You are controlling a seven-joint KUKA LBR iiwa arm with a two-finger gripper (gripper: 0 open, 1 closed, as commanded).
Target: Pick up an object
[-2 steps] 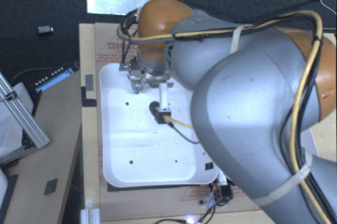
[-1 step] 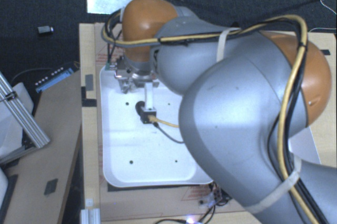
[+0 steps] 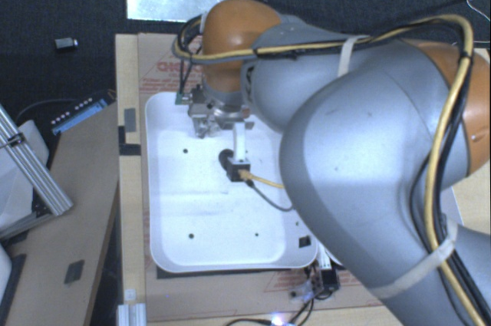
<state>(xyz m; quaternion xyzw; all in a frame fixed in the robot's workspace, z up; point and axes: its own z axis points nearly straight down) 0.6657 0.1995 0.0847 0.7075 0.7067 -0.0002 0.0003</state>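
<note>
Gripper [image 3: 202, 123] hung low over the far end of the white bin [image 3: 165, 186], close to its floor. Apart or together, I could not tell from that high camera. Best candidate for the pick, by my reckoning, was a small dark piece [image 3: 303, 242] down in the bin's near right corner. It lay well apart from the gripper, diagonally toward the camera and the arm's [image 3: 368, 133] side. It was too small to call its long axis. Writing? Red lettering showed on the cardboard [image 3: 157, 65] under the bin, partly covered and not legible.
</note>
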